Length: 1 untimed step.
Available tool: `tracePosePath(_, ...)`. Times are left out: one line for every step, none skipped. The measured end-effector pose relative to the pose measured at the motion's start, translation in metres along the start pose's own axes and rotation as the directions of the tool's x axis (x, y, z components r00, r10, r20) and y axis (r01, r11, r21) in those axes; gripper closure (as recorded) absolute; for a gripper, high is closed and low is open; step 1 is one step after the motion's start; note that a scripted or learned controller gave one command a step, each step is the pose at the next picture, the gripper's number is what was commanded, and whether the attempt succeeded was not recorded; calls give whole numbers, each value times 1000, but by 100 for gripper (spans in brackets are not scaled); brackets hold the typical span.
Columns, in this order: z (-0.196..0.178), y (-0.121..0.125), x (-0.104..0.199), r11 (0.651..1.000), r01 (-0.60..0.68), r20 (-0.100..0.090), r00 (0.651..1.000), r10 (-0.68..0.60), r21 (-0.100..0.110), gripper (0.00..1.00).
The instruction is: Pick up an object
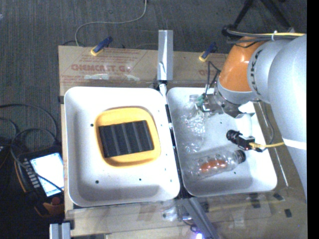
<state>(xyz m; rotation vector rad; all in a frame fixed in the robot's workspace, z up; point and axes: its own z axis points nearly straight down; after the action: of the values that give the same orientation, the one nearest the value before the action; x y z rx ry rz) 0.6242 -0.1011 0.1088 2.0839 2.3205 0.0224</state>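
My gripper (202, 103) is low over the far left part of the right bin (260, 179), under the orange-banded wrist (238, 73). Just beneath and in front of it lies crumpled clear plastic (192, 127). A clear plastic bottle (215, 164) with orange contents lies on its side near the bin's front. The wrist hides most of the gripper, and nothing visibly hangs from it. In the left bin (79, 133) sits a yellow tray with a black ridged insert (126, 136).
A small black part on a yellow cable (239, 139) hangs over the right bin's middle. A metal post (165, 54) stands behind the divide between the bins. The cardboard sheet (109, 66) carries blue-and-yellow clamps (101, 45). A tablet (45, 169) lies on the floor at left.
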Motion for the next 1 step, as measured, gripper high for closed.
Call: tracePosePath(-64,40,-12,983,179,-9,984,-179,28,100)
